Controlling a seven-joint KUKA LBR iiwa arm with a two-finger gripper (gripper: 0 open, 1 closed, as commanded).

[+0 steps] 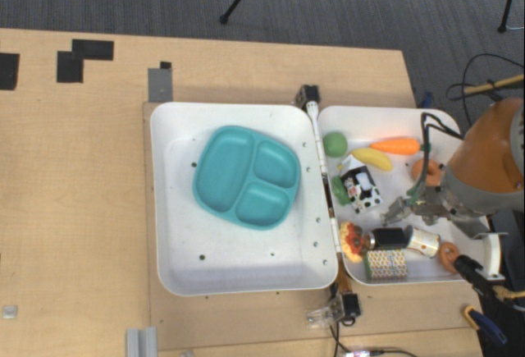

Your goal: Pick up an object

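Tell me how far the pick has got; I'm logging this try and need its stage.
Done: the arm has reached over the right bin, with the gripper low among the toys. In hand: nothing visibly; the carrot, banana and green ball lie loose. Left: grasping and lifting something. The teal plate sits in the left bin.

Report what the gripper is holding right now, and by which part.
It cannot be told. The gripper hangs low in the right bin, above the small items there, and nothing is visibly held by it.
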